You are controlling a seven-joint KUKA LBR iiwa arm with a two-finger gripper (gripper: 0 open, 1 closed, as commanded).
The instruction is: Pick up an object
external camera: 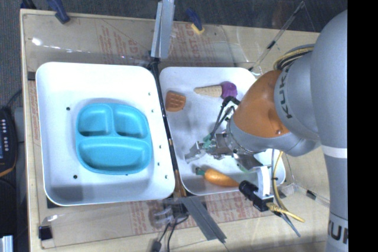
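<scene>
Far to my left the blue tray (pixel 113 138) fills the left bin (pixel 53 79). My gripper (pixel 198 153) hangs low in the right bin (pixel 183 77); I cannot tell its state. The carrot (pixel 218 177) lies just beside, toward the near rim; waffle (pixel 175 101) and ice-cream cone (pixel 215 90) lie beyond.

The single camera is fixed above the bench (pixel 35 26) and looks down at a slant — the far edge of the bench lies toward the top of the frame, with dark floor beyond it. It stands far enough to take in both white bins whole: the left bin (pixel 53 77) and, beside it, the right bin (pixel 183 77). The arm (pixel 319 97) enters from the right of this bin — large, so near the lens.
</scene>
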